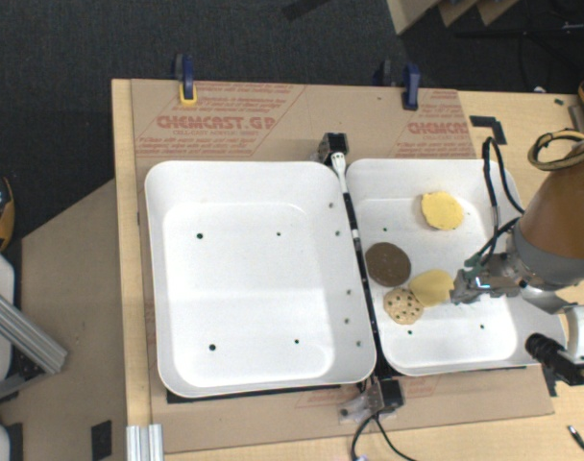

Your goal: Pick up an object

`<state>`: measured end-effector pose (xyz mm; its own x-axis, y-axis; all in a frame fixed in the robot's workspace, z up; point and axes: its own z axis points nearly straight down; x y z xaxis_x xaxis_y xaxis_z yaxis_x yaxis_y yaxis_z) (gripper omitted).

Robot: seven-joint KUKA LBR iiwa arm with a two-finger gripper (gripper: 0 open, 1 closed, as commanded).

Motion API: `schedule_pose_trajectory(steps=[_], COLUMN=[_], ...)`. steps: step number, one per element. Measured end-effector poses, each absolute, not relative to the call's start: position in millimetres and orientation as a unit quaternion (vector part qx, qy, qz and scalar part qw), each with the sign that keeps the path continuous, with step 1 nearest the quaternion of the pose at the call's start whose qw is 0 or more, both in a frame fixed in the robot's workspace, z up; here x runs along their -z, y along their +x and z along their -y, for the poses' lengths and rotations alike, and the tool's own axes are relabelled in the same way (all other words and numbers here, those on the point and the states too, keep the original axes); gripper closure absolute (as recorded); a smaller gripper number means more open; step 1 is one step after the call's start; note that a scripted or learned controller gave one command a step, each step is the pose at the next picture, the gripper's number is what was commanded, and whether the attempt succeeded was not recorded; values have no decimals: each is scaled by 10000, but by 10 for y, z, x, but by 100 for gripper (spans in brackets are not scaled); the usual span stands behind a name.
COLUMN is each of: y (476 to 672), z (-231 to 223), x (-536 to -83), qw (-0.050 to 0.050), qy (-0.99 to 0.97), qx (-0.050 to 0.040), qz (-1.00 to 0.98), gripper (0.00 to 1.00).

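Right bin (436, 349) crowds gripper (462, 286) beside yellow disc (432, 284); left bin (244, 277) roomy.

two blue clamps (185, 68), perhaps plastic

Your arm (559, 221) comes in from the right, orange band up top, grey wrist section below it, angled down and leftward. Gripper (468, 285) sits low at the wrist's left end, pointing left. Black cable loops along the arm's upper side. You can't make out the finger state from here.
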<state>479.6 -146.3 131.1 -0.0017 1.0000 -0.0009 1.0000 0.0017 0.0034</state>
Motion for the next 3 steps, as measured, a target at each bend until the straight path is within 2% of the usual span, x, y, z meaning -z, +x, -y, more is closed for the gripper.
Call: schedule_pose_trajectory(steps=[1, 2, 3], y=[5209, 5117, 5447], z=[396, 209, 155], x=[-1879, -3325, -5449], qw=[17, 62, 81], qy=[7022, 7051, 7063], qx=[-46, -69, -75], qz=[-7120, -7090, -7079], gripper=[100, 100, 100])
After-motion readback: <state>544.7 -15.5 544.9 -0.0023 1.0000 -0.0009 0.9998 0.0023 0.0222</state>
